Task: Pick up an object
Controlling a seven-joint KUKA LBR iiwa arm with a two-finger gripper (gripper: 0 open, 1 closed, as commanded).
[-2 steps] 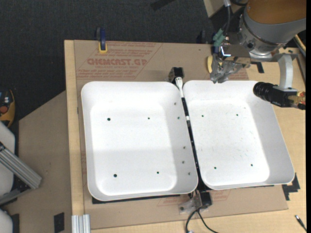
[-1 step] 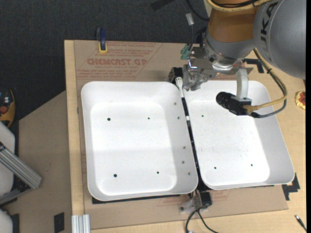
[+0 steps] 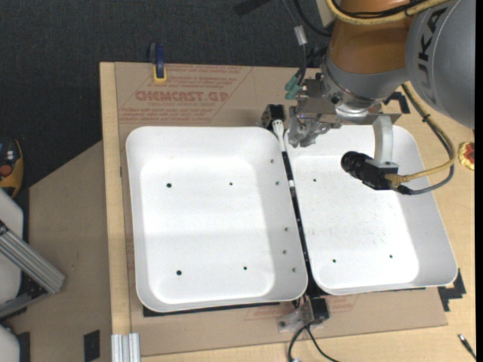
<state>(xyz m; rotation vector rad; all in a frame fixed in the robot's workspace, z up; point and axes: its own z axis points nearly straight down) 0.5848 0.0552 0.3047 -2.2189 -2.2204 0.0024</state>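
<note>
My gripper [image 3: 303,133] hangs over the far left corner of the right white bin [image 3: 377,255], close to the divide between the two bins. The grey arm with its orange band [image 3: 370,29] comes in from the upper right and hides the bin's far edge. A black cylindrical part [image 3: 368,170] on a yellow cable hangs from the wrist above the right bin's floor. A small teal piece [image 3: 291,87] shows beside the wrist; I cannot tell what it is. What lies under the gripper is hidden.
The left white bin [image 3: 204,277] lies beside the right one, both on a cardboard sheet [image 3: 189,89]. A blue and yellow clamp [image 3: 158,60] sits at the cardboard's far edge. Cables and a connector [image 3: 309,315] lie at the front between the bins.
</note>
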